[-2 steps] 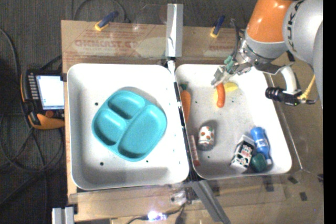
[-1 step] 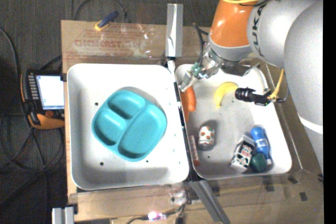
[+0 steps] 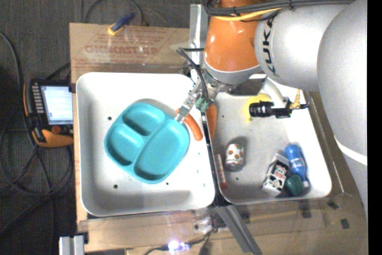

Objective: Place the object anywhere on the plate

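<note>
Reaching in from the upper right of the frame, the arm held its end effector (image 3: 186,107) over the inner edge of the left bin (image 3: 89,128), just above the upper right rim of the teal divided plate (image 3: 146,140). Whether its fingers were spread or pressed together could not be told. An orange carrot-like object (image 3: 193,126) lay just beside the plate's right edge, close under the fingertips.
</note>
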Robot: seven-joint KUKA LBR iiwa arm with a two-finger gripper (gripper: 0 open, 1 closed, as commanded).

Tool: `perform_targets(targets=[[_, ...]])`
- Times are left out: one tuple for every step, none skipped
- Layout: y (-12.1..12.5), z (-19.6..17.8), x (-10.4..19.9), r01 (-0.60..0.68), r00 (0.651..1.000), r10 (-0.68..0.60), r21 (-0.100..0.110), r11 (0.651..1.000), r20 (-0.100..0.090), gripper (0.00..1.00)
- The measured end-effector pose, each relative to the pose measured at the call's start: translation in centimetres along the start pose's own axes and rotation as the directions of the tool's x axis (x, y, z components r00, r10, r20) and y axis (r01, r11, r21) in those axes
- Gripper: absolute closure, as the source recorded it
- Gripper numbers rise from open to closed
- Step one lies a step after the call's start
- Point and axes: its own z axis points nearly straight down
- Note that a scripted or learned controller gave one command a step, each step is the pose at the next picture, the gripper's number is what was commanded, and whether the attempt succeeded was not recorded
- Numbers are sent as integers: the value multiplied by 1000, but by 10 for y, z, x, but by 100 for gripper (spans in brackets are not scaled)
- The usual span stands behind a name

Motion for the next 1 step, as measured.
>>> perform_targets(targets=[[-1,0,-1,-1,1000,1,0,1000,0,0]])
